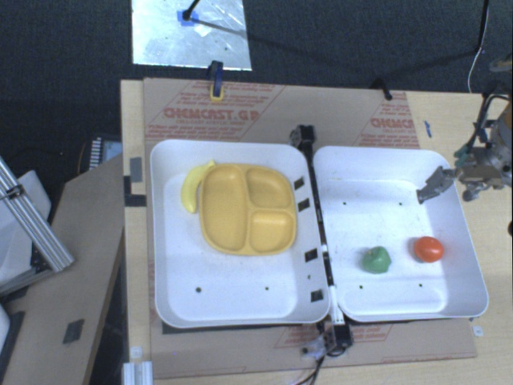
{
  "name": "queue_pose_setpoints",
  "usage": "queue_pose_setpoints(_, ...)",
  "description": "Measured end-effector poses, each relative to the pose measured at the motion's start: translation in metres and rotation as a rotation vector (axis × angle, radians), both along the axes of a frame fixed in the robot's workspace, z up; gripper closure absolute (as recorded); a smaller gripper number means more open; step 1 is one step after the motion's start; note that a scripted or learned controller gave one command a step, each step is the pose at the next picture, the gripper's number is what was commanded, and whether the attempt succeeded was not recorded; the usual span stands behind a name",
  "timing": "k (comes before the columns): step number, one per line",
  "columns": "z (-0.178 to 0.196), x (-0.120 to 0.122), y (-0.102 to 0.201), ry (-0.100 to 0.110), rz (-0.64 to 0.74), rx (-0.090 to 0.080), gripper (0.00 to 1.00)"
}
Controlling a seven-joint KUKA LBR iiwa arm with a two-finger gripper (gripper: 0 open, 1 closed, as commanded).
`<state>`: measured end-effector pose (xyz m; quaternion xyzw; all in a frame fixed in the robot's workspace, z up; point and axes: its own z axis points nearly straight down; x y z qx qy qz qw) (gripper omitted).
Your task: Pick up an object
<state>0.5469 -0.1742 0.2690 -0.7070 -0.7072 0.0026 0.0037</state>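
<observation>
Nearest the camera, in the right-hand bin [469, 299], two small objects are seen: a red, tomato-like one [428, 249] and a green one [376, 259]. The gripper [434, 186] is held over the same bin, close to its far right corner, apart from both. The red object lies toward the camera from the gripper's tip, near it; the green one lies further off, toward the camera and away from the arm's side. Nothing is seen to be carried by the gripper.

Well apart from the tool, across the divider, the left-hand bin [172, 295] is occupied by a yellow compartment tray [246, 208], with a banana [191, 186] touching the tray's edge on the side farthest from the gripper.

The step in hand is judged to be the approach: no object has been picked yet. For the next move, the gripper would need to be brought toward the camera and lowered over the red object, the closest candidate, then closed on it.

Whether the gripper is released or clenched cannot be told; its tip is small and dark, and the wrist behind it is blurred and cut off by the frame
</observation>
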Motion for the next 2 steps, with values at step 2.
queue_pose_setpoints(2,-0.039,0.005,0.007,-0.007,0.002,-0.001,0.00)
